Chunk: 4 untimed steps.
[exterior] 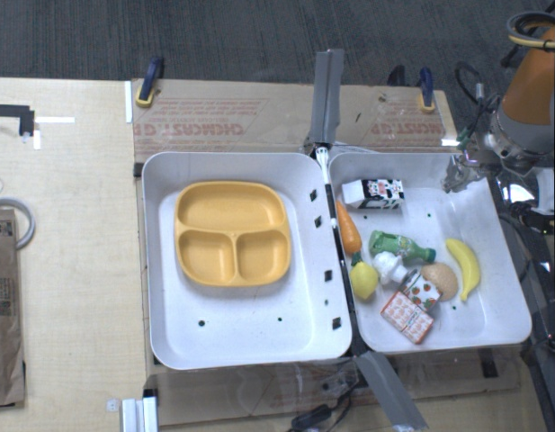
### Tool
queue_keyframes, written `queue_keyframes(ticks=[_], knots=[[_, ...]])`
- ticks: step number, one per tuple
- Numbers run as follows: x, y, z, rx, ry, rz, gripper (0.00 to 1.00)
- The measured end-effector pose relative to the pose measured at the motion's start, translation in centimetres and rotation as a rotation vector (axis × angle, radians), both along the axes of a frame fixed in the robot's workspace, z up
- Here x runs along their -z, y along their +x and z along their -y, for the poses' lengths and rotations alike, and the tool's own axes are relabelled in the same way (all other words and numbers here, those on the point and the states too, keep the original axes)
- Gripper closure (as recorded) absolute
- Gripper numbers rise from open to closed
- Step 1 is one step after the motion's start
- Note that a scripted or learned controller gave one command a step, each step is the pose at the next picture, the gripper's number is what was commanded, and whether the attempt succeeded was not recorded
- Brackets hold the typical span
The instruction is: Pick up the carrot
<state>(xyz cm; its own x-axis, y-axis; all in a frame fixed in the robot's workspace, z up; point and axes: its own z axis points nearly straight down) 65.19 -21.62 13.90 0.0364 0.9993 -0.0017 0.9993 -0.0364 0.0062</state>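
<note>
Dark carpet lies behind the counter (70,196); we see the pincer (459,174) at the right bin's (493,331) far right corner, though we cannot tell its state. Well apart, the carrot (348,228) lies along that bin's left wall, between a milk carton (373,193) and a lemon (363,280); the left bin (169,331) holds a yellow tray (232,233).

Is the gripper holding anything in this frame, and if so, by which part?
Nothing is held. The gripper hovers at the right bin's far right corner, apart from every item. The carrot lies untouched against that bin's left wall.
</note>
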Motion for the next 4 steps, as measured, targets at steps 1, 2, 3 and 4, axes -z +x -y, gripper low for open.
queue_keyframes(ticks=[1,2,3,4], knots=[[-0.8,0.1,0.0,-0.001,-0.001,0.0,1.0],[-1.7,0.1,0.1,-0.002,-0.002,0.001,1.0],[-2.6,0.2,0.2,-0.003,-0.002,0.002,1.0],[-3.4,0.2,0.3,-0.004,-0.003,0.003,1.0]])
